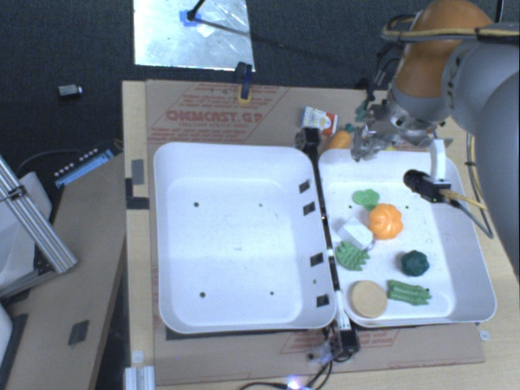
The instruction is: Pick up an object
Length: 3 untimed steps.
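Observation:
The right bin (467, 254) holds several small objects. An orange pumpkin (385, 221) lies in its middle, with a green leaf piece (366, 197) just behind it. A white block (354, 235) and a green frilly piece (351, 256) lie against the left wall. A dark green ball (414, 262), a tan disc (368, 298) and a green bean bundle (408, 292) sit near the front. My gripper (364, 146) hangs over the bin's back left corner, beside an orange item (340, 140) on the rim.
The left bin (166, 218) stands beside the right one, with black clips (313, 210) along the shared wall. Both rest on cardboard (211, 112). A black part on a white bracket (424, 184) juts over the right bin's back. A small carton (318, 120) stands behind the bins.

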Each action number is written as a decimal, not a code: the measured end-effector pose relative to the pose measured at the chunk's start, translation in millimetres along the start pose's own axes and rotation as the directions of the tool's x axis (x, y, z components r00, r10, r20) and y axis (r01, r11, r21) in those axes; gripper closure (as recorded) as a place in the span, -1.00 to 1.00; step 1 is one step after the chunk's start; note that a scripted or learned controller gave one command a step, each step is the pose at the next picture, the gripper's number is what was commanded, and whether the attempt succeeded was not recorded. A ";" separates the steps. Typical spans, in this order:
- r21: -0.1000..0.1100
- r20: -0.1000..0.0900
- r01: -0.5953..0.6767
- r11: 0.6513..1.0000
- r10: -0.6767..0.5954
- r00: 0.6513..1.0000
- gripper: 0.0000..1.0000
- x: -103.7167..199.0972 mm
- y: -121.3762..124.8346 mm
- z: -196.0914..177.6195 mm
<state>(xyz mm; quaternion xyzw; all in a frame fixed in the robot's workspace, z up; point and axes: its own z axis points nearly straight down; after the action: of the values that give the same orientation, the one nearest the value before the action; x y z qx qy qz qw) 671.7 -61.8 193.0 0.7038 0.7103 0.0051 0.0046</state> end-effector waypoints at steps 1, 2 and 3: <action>0.012 -0.002 0.000 1.000 0.000 1.000 1.00 53.7 -2.3 8.2; 0.012 -0.001 -0.001 1.000 0.001 1.000 1.00 92.7 -2.1 8.2; 0.011 -0.001 -0.001 1.000 0.001 1.000 1.00 135.1 -1.8 8.0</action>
<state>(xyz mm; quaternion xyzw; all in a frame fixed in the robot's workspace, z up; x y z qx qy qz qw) 668.8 73.3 185.0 0.7041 0.7101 0.0016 0.0001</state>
